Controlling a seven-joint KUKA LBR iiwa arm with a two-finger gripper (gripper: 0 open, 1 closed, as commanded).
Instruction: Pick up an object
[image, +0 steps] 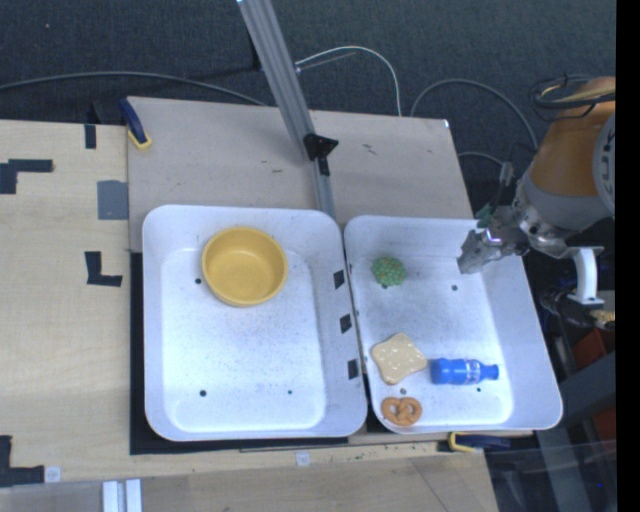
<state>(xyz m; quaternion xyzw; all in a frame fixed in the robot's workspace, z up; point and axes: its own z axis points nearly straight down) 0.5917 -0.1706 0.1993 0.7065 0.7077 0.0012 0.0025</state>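
1. The arm's upper part is cut off by the frame edge; whether the jaws of the gripper (474, 252) are open or shut cannot be told.
2. The gripper hangs over the upper right rim of the right bin (520, 330), well apart from everything in it.
3. In that bin: one green ball (389, 271), one toast slice (398, 358), one blue bottle (462, 371), one pretzel (402, 410).
4. The left bin (170, 330) holds one yellow bowl (244, 265).

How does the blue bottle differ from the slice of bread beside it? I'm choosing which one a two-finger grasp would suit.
The blue bottle is long and rounded, lying on its side; the slice of bread is flat and roughly square. The bottle is bright blue with a white cap, the bread pale tan. The bottle looks the narrower. Both rest in the right bin, side by side near its front.
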